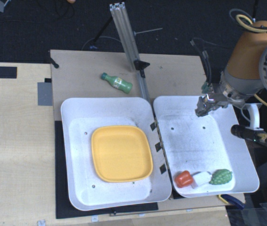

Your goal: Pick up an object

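Where bins (72,112) sit, yellow plate (122,153) left

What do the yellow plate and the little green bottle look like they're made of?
The yellow plate looks like matte molded plastic: uniform colour, soft rounded rim, no glare. The green bottle, lying on the bench outside the bins, also seems plastic, with a pale label; too small to be sure.
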Robot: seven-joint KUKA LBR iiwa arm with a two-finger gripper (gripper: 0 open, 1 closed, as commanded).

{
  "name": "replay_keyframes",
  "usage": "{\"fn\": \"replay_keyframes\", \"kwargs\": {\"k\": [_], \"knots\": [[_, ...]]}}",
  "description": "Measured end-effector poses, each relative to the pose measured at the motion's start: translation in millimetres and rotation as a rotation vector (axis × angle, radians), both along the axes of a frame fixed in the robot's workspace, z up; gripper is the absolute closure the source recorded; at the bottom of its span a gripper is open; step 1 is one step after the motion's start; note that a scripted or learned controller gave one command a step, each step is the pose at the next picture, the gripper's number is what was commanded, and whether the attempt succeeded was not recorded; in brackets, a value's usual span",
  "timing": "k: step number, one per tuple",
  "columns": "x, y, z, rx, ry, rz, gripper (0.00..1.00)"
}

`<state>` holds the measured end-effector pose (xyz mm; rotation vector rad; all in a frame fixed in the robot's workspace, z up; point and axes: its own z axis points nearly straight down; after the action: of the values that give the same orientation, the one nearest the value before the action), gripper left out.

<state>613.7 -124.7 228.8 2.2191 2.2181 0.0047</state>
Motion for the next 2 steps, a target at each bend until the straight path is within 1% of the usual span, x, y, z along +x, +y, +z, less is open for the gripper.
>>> {"fn": "replay_keyframes", "kwargs": {"k": [1, 2], "knots": [[0.3, -0.7, 30.5, 0.0, 0.003, 0.0, 1.0], [-3.0, 53.9, 15.9, 0.002, 0.006, 0.004, 1.0]]}}
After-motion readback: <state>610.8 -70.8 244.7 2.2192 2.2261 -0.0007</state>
